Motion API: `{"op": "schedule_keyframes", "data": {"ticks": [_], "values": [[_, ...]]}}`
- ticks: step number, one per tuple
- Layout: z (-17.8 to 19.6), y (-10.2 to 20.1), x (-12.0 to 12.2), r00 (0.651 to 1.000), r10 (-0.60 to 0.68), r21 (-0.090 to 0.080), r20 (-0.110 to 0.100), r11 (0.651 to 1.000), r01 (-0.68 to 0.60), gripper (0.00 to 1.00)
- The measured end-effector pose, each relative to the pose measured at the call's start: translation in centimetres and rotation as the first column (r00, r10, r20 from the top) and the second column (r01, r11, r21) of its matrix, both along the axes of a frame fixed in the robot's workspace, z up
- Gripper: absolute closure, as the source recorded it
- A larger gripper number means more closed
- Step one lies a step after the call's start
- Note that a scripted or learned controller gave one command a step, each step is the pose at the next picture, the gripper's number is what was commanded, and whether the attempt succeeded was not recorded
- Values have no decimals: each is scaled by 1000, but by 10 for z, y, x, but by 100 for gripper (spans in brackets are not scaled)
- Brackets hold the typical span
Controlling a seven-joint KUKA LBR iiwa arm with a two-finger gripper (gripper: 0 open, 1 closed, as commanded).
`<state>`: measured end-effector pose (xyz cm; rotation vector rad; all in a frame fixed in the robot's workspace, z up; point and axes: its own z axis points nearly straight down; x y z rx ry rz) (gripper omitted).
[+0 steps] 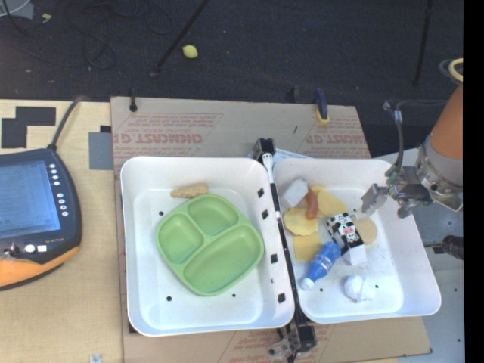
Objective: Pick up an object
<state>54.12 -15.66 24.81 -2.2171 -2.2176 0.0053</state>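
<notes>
White bins sit side by side on the surface. The right bin (pixel 412 293) holds a blue bottle (pixel 321 263), yellow pieces (pixel 302 221), a black-and-white toy (pixel 344 229) and a white lump (pixel 355 286) (clustered toward its left edge). The end effector (pixel 386 195) hangs released over that bin's right edge, grasping nothing. The left bin (pixel 144 293) carries a green plate (pixel 210 243).

arm (pixel 454 138): cut off at right edge | tablet (pixel 30 210): cut off at left edge
</notes>
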Motion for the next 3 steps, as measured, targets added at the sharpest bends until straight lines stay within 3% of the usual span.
{"op": "schedule_keyframes", "data": {"ticks": [1, 2, 3], "values": [[-148, -3, 7, 1000, 0, 0, 4, 1000, 0, 0], [-160, -1, 52, 1000, 3, 0, 3, 1000, -3, 0], [-151, 0, 52, 1000, -1, 4, 2, 1000, 1, 100]]}}
